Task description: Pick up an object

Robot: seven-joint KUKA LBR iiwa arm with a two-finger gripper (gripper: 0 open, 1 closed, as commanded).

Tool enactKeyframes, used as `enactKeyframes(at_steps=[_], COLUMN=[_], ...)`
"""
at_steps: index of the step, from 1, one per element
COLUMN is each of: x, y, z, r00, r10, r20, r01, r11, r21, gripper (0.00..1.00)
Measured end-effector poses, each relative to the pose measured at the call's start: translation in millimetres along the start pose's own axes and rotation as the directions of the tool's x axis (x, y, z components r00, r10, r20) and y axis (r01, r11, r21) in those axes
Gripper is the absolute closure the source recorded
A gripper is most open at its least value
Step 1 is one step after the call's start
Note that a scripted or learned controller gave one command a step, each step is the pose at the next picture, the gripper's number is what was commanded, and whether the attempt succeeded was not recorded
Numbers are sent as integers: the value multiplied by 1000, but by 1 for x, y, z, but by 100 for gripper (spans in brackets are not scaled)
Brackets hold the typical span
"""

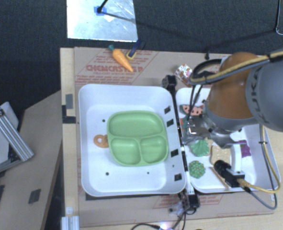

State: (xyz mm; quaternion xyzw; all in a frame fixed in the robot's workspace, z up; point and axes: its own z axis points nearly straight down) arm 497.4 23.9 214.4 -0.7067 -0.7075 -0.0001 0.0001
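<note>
Arm (256, 97) enters from the right edge of the frame, grey link high and wide, and reaches left across the right bin (265, 161). Orange band (230, 90) sits over the bin's upper middle. Below it the grey wrist turns downward.

Gripper (193, 130) is low at the bin's left side, close to the divider between the two bins. The wrist hides much of it from above. Cannot tell if it is spread or closed, and nothing can be seen gripped.

Loose things in the right bin:
- Leafy green piece (200, 148) lies just below the gripper; contact cannot be judged.
- Round green piece (196, 168), bumpy surface, sits further down near the bin's lower left corner.
- Tan slice (220, 153) lies right of the leafy piece, partly under the wrist.
- Purple piece (245, 150) lies further right.
- Pink and orange piece (194, 111) is above the gripper, near the bin's upper left.

Left bin (91, 128) holds a green divided plate (136, 138) at centre. A small tan ring (101, 141) lies just beside the plate's left edge.

Outside the bins, upper part of the frame: an orange carrot (122, 60) lies on the cardboard, and a small patterned item (184, 73) sits above the right bin's corner. A silvery sheet (102, 12) lies on the dark floor at upper left.
</note>
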Motion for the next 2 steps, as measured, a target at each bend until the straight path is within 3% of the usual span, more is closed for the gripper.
enactKeyframes(at_steps=[2], x=[1], y=[1], z=[-20], r00=[1000], r10=[0], r20=[0], r01=[0], r11=[1000], r21=[-2], gripper=[100])
